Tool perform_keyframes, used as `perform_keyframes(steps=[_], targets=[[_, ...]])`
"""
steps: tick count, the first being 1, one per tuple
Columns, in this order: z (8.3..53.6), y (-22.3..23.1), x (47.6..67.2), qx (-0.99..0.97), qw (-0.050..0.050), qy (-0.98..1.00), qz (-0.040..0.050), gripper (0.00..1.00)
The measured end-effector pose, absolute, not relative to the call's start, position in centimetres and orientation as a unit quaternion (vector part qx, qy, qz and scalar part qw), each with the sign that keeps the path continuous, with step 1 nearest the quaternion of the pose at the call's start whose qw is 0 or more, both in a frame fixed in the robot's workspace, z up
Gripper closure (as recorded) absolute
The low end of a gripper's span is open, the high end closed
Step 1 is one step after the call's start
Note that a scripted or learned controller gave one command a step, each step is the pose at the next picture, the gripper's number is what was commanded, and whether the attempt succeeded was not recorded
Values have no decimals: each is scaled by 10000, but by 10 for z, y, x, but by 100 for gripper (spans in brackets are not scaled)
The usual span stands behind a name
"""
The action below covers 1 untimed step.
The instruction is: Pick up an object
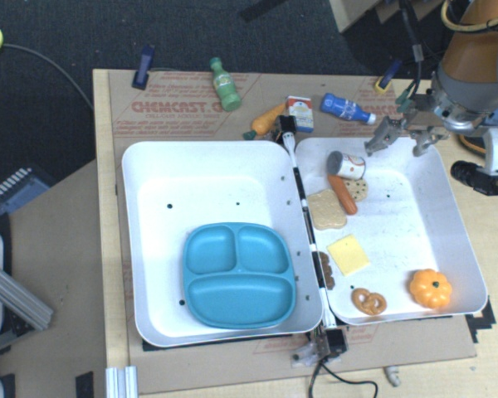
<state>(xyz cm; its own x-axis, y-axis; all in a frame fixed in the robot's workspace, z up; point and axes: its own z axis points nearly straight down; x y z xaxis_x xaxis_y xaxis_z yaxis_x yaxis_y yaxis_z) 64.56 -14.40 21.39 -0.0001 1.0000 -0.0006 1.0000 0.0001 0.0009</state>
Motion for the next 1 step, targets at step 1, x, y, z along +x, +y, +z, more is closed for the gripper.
perform_keyframes(steps=[1], targets=[[85, -133, 611, 7072, 3, 7070, 1, 0]])
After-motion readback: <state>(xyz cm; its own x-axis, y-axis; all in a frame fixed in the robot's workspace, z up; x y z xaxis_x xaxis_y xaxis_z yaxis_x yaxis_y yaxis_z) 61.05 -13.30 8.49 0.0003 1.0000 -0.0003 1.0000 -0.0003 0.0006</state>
